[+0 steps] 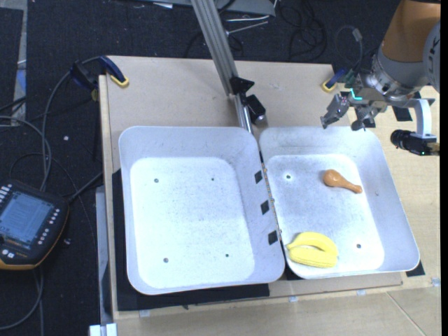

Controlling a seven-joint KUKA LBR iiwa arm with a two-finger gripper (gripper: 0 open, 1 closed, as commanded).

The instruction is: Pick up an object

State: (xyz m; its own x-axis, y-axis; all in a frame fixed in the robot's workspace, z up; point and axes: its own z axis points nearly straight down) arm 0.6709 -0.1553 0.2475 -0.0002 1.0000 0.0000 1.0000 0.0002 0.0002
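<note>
- Two shallow white plastic bins side by side on a pale wooden bench [175, 89]: left bin [133, 208] and right bin [392, 208], meeting along a middle seam with small black clips.
- In the right bin, toward its far half: small orange-brown gourd-shaped toy [339, 180], lying flat, bulb to the left, thin neck pointing right and slightly nearer the camera.
- At the right bin's near edge, left of centre: curved yellow banana-like toy [312, 250], lying on the floor of the bin, close to the rim, well apart from the gourd toy.
- Above the far right corner of the right bin: grey two-finger gripper [344, 115] on the grey arm with orange band [413, 19], reaching in from the right.
- Gripper clear of both toys, nothing seen between the fingers; fingers apart by a narrow-to-moderate gap, dark tips pointing down and left.
- Slanting across the top: long grey metal pole [217, 40], ending at a black mount by the seam between the bins.
- At the bench's far corners: yellow-tipped clamps, left one [115, 75] with blue handle.
- On the dark floor to the left: orange-edged handheld control pendant [28, 222] with screen, cables trailing.
</note>
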